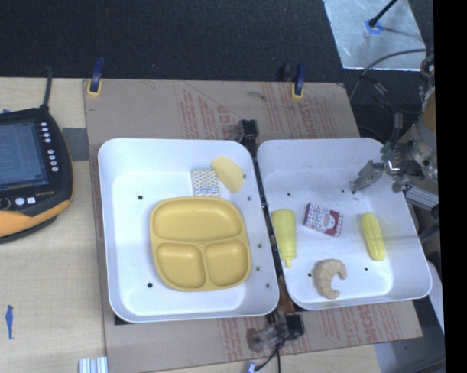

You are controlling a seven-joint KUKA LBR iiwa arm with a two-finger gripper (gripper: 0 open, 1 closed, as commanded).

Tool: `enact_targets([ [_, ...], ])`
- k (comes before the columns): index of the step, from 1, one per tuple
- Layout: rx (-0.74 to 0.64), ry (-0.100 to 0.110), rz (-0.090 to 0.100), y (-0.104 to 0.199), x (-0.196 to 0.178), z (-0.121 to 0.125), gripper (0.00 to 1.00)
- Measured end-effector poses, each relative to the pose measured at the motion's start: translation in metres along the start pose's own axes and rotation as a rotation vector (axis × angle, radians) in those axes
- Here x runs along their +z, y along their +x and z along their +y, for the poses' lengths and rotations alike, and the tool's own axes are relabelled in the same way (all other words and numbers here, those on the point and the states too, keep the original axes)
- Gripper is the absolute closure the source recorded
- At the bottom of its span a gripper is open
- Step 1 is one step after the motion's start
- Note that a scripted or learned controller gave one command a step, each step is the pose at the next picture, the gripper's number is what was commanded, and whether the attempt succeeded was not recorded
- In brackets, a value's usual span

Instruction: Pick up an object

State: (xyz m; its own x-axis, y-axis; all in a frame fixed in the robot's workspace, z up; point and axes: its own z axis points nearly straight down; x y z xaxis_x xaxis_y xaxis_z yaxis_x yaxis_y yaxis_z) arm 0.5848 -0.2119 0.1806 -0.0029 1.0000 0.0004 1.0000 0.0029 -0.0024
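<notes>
In the right bin (405, 287), the croissant (329, 277) lies nearest the camera. Beyond it, the yellow corn cob (373, 236) lies with its long axis running near-to-far. Farther still, the hand (368, 173) hovers just beyond the cob's far end; whether it is open or closed I cannot tell.

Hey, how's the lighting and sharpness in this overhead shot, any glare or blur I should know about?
Camera view: even, soft light; the left bin shows a faint shadow along its inner left wall; the yellow divided plate has mild sheen, no harsh glare; the croissant and corn cob look slightly soft; the gripper at the right is blurred, small and hard to read.
</notes>
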Motion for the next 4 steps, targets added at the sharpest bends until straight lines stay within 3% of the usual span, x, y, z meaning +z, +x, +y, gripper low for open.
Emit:
enact_targets([
  [1, -0.002, 0.002, -0.001, 0.001, 0.06, -0.015, 0.0],
  [2, -0.002, 0.0, -0.001, 0.0, 0.079, -0.037, 0.0],
  [3, -0.005, 0.002, -0.002, -0.001, 0.069, -0.038, 1.0],
  [4, -0.006, 0.002, 0.0, 0.075, 0.07, -0.054, 1.0],
])
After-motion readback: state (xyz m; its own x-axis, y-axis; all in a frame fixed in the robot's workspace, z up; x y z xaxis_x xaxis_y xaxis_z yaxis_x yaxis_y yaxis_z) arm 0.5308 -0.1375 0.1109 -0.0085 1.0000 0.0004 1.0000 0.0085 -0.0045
